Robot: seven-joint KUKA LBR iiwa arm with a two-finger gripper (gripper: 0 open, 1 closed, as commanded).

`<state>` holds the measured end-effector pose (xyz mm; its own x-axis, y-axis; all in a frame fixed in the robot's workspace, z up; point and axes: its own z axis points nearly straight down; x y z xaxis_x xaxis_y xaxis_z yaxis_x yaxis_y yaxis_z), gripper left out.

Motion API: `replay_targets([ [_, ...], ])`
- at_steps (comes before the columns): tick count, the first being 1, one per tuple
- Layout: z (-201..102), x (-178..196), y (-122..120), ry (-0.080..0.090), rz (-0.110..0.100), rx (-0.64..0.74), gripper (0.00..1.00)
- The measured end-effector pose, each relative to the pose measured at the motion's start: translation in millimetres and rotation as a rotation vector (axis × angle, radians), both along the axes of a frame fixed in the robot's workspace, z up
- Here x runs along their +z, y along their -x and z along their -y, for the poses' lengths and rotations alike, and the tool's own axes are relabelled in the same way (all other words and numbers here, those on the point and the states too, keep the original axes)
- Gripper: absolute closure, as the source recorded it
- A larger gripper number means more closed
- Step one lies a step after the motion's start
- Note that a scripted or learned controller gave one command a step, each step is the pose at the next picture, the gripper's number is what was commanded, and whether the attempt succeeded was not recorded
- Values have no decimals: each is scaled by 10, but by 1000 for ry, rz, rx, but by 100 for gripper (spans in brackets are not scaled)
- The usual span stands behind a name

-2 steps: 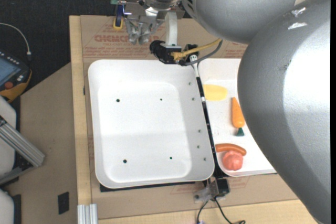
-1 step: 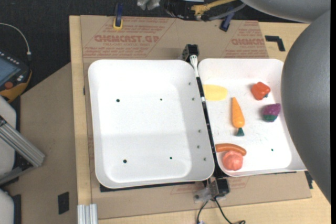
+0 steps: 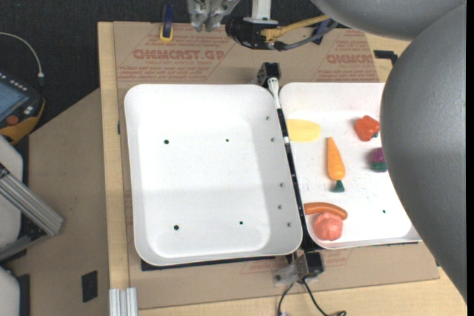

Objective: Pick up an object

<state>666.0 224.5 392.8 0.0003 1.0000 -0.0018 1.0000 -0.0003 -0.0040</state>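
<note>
Gripper (image 3: 208, 13) is hovering at the desk's far edge, fingers narrow and empty; the small orange plastic carrot (image 3: 335, 160) is looking light, stiff, slick, so I'm guessing mid-body pinch

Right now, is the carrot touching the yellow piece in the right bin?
Apart. The camera view shows a strip of bare white bin floor between the carrot and the yellow piece, which lies up and to its left against the right bin edge.
</note>
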Motion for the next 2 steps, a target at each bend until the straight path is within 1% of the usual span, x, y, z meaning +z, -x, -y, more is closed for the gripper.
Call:
replay_targets([
  [1, -2, -435, 0, 0, 0, 0, 100],
  [2, 249, -1617, 169, 2, -8, -2, 100],
])
